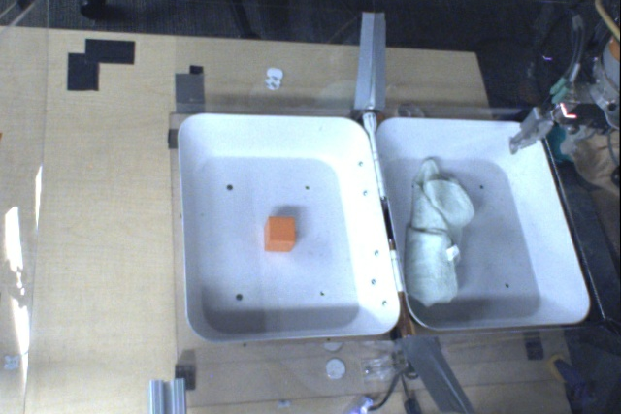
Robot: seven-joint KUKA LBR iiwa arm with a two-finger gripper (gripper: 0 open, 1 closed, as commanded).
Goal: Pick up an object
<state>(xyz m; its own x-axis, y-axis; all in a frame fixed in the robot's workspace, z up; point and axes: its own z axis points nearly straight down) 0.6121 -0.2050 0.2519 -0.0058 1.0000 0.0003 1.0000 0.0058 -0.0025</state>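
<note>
Bins (209,136): cube (280,234) central, unobstructed.

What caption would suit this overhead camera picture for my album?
An orange cube in the left bin, a white cloth in the right bin.

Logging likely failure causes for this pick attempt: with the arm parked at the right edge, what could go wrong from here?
1. The white cloth bundle is soft and crumpled, nearly the colour of the right bin, so a grasp may catch only a fold and slip.
2. The orange cube is small and sits mid-floor in the left bin, far from the gripper; a slight misalignment could push it aside.
</note>
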